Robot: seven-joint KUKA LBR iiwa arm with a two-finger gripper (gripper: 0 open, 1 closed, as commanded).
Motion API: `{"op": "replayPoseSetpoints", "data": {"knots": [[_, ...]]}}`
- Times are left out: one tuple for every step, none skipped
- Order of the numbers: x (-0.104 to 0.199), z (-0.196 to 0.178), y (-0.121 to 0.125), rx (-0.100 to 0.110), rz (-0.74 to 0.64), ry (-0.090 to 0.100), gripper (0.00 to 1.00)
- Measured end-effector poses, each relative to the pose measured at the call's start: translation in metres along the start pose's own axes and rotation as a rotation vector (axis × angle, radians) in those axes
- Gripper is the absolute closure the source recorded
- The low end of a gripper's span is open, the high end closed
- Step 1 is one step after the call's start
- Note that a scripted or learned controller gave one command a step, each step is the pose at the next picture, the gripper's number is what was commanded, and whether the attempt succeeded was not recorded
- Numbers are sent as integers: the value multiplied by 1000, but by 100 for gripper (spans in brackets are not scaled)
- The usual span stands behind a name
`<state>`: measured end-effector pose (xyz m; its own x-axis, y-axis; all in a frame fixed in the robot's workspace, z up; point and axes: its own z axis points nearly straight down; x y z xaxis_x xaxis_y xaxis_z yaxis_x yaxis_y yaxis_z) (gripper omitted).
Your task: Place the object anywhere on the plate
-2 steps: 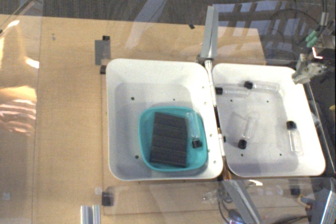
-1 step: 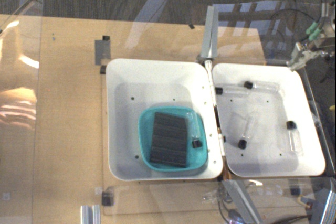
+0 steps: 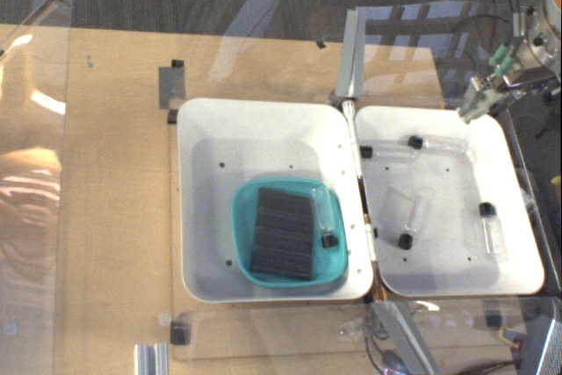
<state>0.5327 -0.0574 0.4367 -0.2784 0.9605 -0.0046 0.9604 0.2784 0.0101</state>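
A teal plate point(image 3: 243, 205) lies in the left white bin point(image 3: 195, 145), toward its front. On the plate rests a dark grey ridged block point(image 3: 284, 233). Beside the block, along the plate's right rim, lies a clear tube with a black cap point(image 3: 327, 219). My gripper point(image 3: 475, 104) hangs over the far right corner of the right bin point(image 3: 520, 215), well away from the plate, and nothing shows in it.
The right bin holds three clear tubes with black caps: one at the back point(image 3: 426, 146), one in the middle point(image 3: 411, 219), one near the right wall point(image 3: 490, 228). A metal bracket point(image 3: 349, 57) stands behind the gap between the bins.
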Motion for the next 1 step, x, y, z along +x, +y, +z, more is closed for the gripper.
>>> {"op": "replayPoseSetpoints", "data": {"knots": [[23,129,27,4,-151,4,100]]}}
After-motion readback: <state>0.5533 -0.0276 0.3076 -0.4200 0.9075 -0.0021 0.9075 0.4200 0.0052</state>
